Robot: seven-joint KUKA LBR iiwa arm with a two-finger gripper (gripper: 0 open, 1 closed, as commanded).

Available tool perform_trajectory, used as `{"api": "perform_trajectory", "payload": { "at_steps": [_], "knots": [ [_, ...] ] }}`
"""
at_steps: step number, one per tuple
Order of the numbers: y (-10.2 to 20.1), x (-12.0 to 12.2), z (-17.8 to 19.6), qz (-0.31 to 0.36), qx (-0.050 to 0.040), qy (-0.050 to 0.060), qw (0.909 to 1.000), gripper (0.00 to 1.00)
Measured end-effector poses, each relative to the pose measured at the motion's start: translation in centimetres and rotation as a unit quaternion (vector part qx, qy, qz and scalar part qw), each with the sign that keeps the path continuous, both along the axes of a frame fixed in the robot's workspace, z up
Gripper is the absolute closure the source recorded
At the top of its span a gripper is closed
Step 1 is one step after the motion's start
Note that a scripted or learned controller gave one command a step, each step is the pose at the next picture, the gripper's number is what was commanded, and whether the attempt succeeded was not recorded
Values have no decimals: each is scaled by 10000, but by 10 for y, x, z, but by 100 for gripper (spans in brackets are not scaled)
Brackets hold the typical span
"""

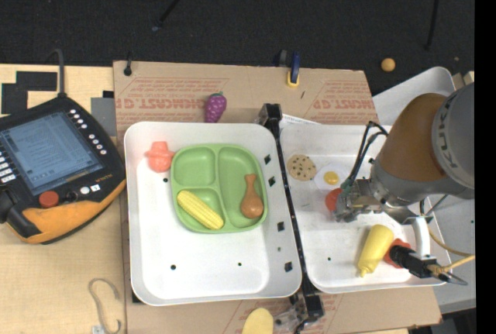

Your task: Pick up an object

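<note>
Red object (332, 199): right bin (325, 266), touching the hand (346, 203); finger state cannot be told. Near it: cookie (301, 167), yellow bottle (375, 249). Left bin (201, 270): green tray (198, 167) holding corn (200, 210) and drumstick (251, 197).

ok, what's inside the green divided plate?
The green divided plate holds a corn cob in its lower-left compartment and a drumstick in the right one. The upper-left compartment looks bare; nothing there is covered.

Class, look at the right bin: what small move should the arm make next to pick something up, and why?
Probably lower the hand slightly and close it on the red object. The hand sits right beside that object, while the yellow mustard bottle and cookie lie farther off.
</note>
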State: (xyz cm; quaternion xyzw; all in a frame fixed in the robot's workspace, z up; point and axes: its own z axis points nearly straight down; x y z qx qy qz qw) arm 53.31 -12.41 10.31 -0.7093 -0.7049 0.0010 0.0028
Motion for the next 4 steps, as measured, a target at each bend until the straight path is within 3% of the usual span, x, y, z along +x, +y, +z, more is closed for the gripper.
{"api": "perform_trajectory", "payload": {
  "at_steps": [2,3,4],
  "knots": [
    [2,-1,125,30,-15,-50,10000,100],
    [2,-1,124,24,-8,-18,10000,100],
    [56,-17,127,47,3,-8,10000,100]
  ]
}}
